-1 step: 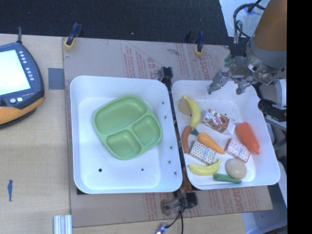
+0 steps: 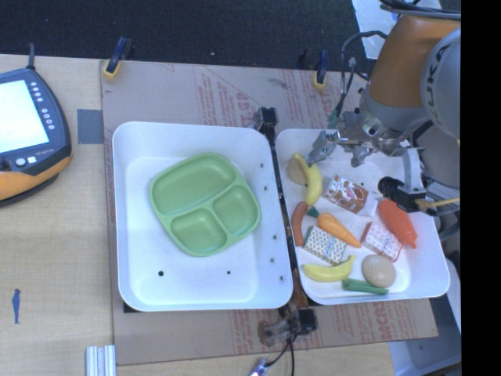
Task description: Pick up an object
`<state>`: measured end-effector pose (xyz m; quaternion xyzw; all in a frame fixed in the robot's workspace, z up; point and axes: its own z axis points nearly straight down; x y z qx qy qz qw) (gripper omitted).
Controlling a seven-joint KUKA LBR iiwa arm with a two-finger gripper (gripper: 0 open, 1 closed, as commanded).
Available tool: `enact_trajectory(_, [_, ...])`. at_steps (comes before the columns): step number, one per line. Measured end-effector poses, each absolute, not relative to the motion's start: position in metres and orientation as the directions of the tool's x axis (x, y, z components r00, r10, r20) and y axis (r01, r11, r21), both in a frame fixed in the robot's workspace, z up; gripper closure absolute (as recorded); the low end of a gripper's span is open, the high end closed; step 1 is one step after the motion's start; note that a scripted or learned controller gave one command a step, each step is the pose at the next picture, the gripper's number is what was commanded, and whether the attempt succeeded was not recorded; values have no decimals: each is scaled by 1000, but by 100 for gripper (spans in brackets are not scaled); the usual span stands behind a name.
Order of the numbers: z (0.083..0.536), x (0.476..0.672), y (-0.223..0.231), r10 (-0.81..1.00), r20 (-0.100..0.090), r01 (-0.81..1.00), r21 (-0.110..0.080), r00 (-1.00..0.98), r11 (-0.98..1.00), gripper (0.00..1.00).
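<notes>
The right bin (image 2: 427,284) holds several toy foods. Among them are a yellow banana (image 2: 312,181), a brown wrapped snack (image 2: 347,194), an orange carrot (image 2: 338,229) and a red-orange pepper (image 2: 397,222). There are also a checkered cracker pack (image 2: 325,244), a second small banana (image 2: 329,272) and a beige round piece (image 2: 378,270). My gripper (image 2: 340,150) hangs over the back of this bin, above and just behind the banana and the snack. It is open, its fingers spread, and nothing sits between them.
The left bin (image 2: 133,272) carries a green divided plate (image 2: 205,203). A tablet-like pendant (image 2: 27,131) lies on the bench at the far left. Clamps (image 2: 116,57) hold the cardboard sheet at the back. The arm's orange band (image 2: 407,61) looms over the right bin's back corner.
</notes>
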<state>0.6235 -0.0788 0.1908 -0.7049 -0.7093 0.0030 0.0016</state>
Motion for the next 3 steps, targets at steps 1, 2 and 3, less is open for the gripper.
enact_trajectory(1, [90, 635, -92, 1000, -2, 1000, -8, -5, 5, 0])
enact_trajectory(2, [102, 636, -93, 1000, -4, 1000, -8, -6, 6, 100])
enact_trajectory(3, [192, 577, -47, 1000, -1, 1000, -5, -7, 7, 100])
